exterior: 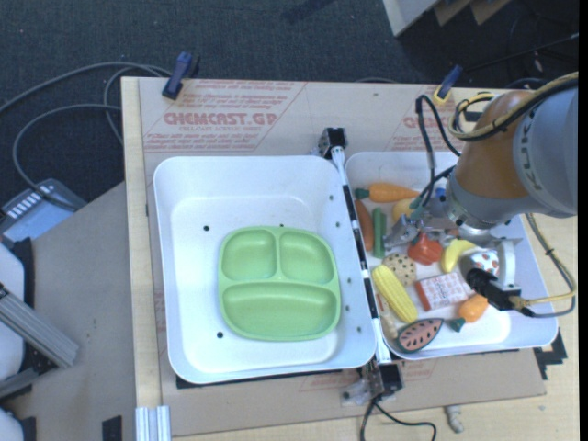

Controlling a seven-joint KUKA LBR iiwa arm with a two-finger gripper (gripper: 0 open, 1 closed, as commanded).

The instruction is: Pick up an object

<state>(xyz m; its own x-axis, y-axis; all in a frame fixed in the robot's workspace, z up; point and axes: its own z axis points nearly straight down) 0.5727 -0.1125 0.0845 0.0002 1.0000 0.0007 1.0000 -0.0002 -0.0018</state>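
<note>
1. A blue clamp (pixel 178 73) grips the far left corner of the brown board (pixel 230 118) that covers the bench.
2. The left bin (pixel 184 209) sits on that board, and a green divided plate (pixel 279 284) lies flat near its middle, with two small compartments on the far side and one long compartment on the near side.
3. A dark clip (pixel 332 140) sits at the far end of the seam where the two bins meet, and another clip (pixel 386 378) sits at the near end.
4. The right bin (pixel 533 333) holds a crowd of toy foods. A green vegetable (pixel 378 227) lies close to the seam, with an orange carrot (pixel 391 192) just beyond it toward the far wall.
5. A yellow corn cob (pixel 393 289) lies at a slant near the seam. A watermelon slice (pixel 416 334) rests by the near wall, just below the cob.
6. A red-and-white packet (pixel 442 289) lies right of the corn, and a small orange fruit (pixel 473 308) sits just beside it.
7. The gripper (pixel 415 228) hangs low over the toys in the middle of the right bin, above a red piece (pixel 425 249) and next to a yellow piece (pixel 454 254).
8. Whether its fingers are apart or together I cannot tell, since the metal tip blends into the clutter.
9. The grey arm with its orange band (pixel 491 159) reaches in from the right over the bin's far corner.
</note>
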